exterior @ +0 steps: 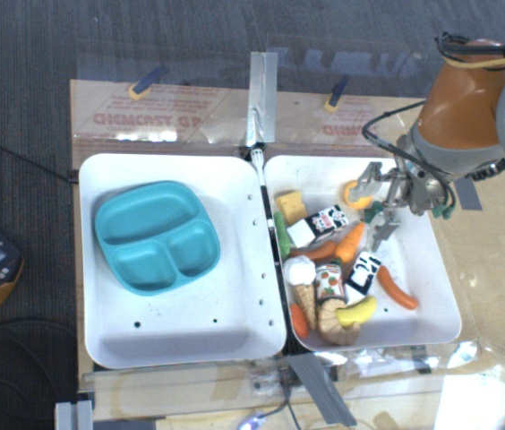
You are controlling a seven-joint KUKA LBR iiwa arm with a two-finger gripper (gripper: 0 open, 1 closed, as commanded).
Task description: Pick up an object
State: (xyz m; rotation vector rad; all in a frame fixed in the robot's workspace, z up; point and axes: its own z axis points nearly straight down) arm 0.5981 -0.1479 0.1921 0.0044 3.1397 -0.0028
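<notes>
Two shallow white bins sit side by side on the bench, probably so that things can be lifted out of one and set down in the other. The left bin (127,325) holds a single item, a teal divided tray (156,235) with three compartments, lying slightly turned near the bin's far left corner. The right bin (432,316) holds all the small things, heaped mostly against its left wall, as if tipped in loose. Among them are one yellow block (290,206), one black-and-white carton (328,219), one toy carrot (349,242), one toy banana (356,313), one orange sausage-shaped piece (397,290) lying apart to the right, and a small can with a red label (328,281); the rest of the heap is too tangled to count with certainty. The gripper (385,211) hangs low over the far right part of this bin, reaching in from the right, with its fingers spread apart and nothing between them. Just beside it, toward the bin's far wall, lies a yellow ring-like piece (356,192), and the toy carrot is just below it; either looks like the likeliest thing to be picked, though which one is meant cannot be told.
</notes>
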